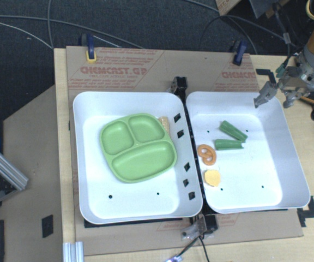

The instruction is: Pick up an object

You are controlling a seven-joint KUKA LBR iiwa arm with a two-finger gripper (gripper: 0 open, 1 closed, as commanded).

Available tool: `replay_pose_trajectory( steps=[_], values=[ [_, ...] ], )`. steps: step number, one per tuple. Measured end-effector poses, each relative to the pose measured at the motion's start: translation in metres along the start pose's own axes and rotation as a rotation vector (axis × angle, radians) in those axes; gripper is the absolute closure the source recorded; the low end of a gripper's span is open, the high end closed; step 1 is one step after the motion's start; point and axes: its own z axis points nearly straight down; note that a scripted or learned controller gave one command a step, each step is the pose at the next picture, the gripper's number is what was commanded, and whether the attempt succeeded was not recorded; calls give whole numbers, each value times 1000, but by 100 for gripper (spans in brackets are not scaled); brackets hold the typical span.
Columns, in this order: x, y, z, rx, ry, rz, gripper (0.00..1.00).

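The right bin [258,176] holds several small food toys. Two green bean-like pieces lie near its middle, one [233,130] above the other [229,144]. An orange pretzel [206,154] and a yellow disc [212,177] sit close to the bin's left wall. My gripper [274,99] hovers over the bin's far right corner, well up and right of the green pieces. Its fingers are open and nothing is between them.
The left bin [94,187] carries a green divided plate [139,146] with a small tan piece [164,124] at its upper right edge. A black hinge strip [183,141] runs between the bins. Clamps and cables lie beyond the bench.
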Motion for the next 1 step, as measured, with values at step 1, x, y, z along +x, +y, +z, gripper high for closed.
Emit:
replay_pose_trajectory(
  steps=[1],
  values=[
    [1,3,-9,-14,-3,-3,0]
  ],
)
